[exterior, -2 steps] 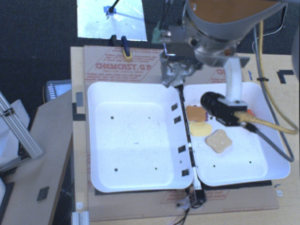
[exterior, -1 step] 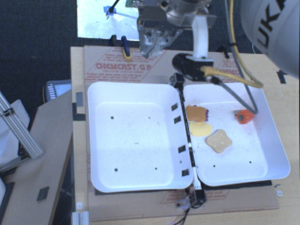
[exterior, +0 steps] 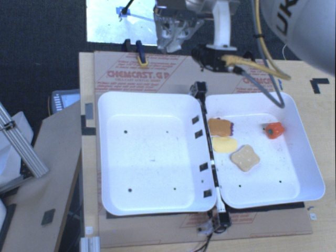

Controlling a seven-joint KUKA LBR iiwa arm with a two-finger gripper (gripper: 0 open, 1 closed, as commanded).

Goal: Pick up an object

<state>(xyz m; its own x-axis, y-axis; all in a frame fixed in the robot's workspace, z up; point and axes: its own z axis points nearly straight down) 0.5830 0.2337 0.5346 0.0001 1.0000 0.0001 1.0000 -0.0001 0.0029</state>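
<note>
From above, the gripper (exterior: 170, 42) hangs high over the tabletop (exterior: 157, 70), behind the left bin (exterior: 113, 119); whether it is released or clenched, I cannot tell. The right bin (exterior: 299, 156) holds an orange piece (exterior: 220, 127), a yellow slice (exterior: 224, 144), a tan toast (exterior: 245, 158) and a red-orange item (exterior: 273, 130).

You can read red "CHEMCAST GP" print on brown masking paper of sheet (exterior: 157, 73) under bins; more red print near right bin illegible; black "UKA" letters on arm housing (exterior: 294, 9)
</note>
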